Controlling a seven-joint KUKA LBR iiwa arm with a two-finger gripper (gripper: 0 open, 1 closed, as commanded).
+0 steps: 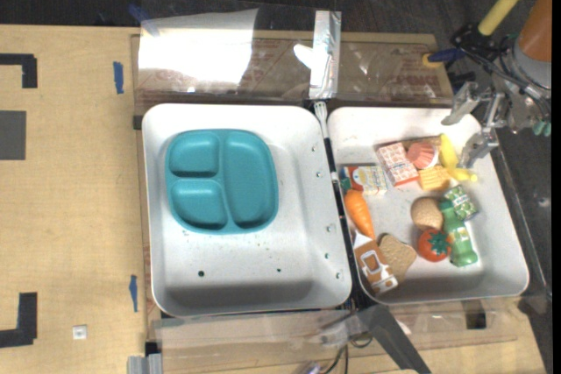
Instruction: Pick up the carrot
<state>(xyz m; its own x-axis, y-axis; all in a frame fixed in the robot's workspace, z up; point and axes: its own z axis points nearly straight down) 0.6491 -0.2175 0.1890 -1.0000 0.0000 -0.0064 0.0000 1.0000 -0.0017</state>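
Jaws stand apart with nothing between them; the gripper [478,125] hangs over the far right corner of the right bin [513,276], its metal fingers [484,138] pointing down near a yellow toy [448,151].

Nearest the viewer in that bin lie a small carton [374,267], a slice of bread [397,253], a tomato [431,244] and a green piece [462,244]. Just beyond them the carrot [359,214] lies flat against the bin's left wall, green end pointing away, well apart from the gripper. Farther back sit a patterned box [396,162] and a pink item [423,153].

The left bin [237,271] holds a teal divided tray [223,179].
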